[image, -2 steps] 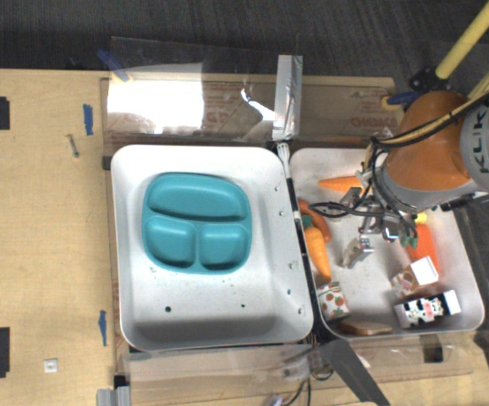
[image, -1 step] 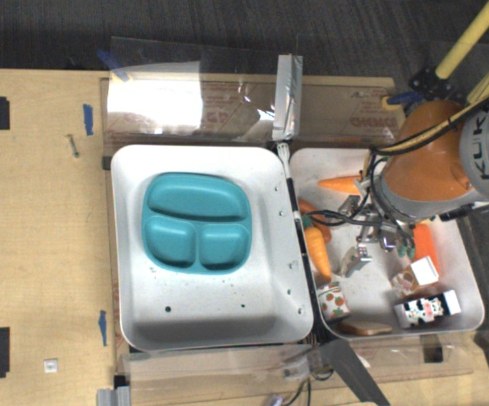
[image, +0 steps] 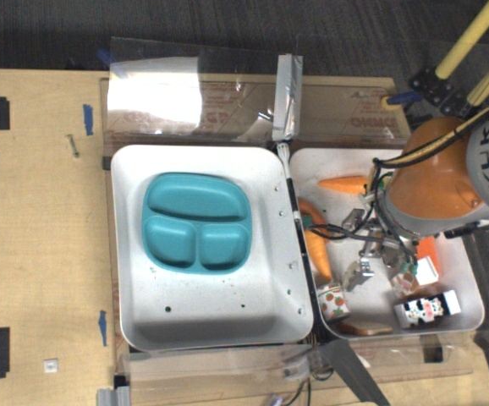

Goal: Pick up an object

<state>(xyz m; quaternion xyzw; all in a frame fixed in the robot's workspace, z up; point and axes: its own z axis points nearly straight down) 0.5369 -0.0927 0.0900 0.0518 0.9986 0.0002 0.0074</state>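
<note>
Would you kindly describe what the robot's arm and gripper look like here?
The arm is grey with a broad, rounded orange band above the wrist and dark lettering on its side. The gripper is a small metal assembly with thin black cables looping around it.

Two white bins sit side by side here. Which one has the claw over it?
The right bin: the claw hangs over it, above carrots and small boxes. The left bin holds a teal divided tray instead.
</note>
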